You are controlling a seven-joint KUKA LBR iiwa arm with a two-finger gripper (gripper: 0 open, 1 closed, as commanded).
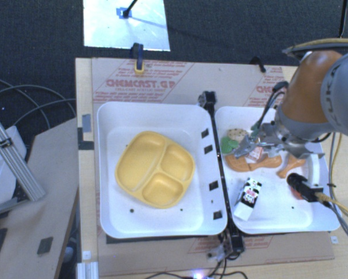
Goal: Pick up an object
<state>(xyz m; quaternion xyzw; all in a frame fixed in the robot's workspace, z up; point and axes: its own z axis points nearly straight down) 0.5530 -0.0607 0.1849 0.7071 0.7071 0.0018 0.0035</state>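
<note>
Around the gripper: low over the far-left part of the right bin; open or closed, cannot tell. Right beneath: a small red-and-white item on a flat orange piece. Just beyond: a speckled beige cookie-like thing beside a green bit. Nearer the camera, by the divider: a black-and-white carton, tilted. Well apart, in the left bin: a yellow divided tray.

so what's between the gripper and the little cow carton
In the camera view, the flat orange piece lies between the gripper and the cow carton, then bare bin floor.
</note>
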